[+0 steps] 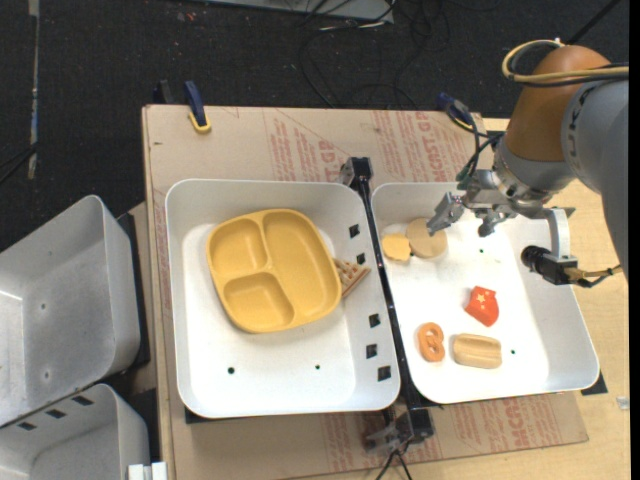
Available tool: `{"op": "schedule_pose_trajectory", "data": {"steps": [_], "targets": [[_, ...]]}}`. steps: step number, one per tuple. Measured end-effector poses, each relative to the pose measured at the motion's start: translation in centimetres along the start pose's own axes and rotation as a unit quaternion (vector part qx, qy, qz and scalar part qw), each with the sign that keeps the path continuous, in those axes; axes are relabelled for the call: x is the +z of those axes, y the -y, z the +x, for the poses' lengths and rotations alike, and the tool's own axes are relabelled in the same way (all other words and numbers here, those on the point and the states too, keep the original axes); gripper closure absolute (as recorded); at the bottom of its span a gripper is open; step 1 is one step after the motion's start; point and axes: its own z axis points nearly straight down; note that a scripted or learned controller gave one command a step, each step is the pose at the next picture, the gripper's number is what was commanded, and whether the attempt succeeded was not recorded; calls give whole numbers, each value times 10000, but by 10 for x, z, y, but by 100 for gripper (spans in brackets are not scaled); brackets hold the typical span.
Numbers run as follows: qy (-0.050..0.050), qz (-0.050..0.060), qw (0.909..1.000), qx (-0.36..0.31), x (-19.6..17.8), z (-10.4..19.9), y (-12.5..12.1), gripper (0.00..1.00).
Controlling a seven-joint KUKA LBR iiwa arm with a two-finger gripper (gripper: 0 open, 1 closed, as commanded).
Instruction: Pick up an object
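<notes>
Approach step: the hand [462, 216], fingers spread and holding nothing, hovers in the right bin [560, 368] just at 3 o'clock of the tan round piece [427, 241]; next, descend and close on it.

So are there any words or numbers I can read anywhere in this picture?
Red printed words run along the cardboard sheet under the two white bins, at its back and front edges, but they are upside down, faint and too blurred to read.
The yellow divided plate, the red toy and the gripper carry no writing that I can see.
</notes>
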Motion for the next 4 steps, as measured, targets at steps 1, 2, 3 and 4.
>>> {"op": "schedule_pose_trajectory", "data": {"steps": [1, 2, 3, 4], "targets": [[0, -39, 10000, 4, 51, 0, -1, 0], [9, -84, 10000, -8, 35, 1, -4, 100], [9, -61, 10000, -21, -8, 3, -6, 100], [15, -74, 10000, -18, -72, -2, -6, 100]]}}
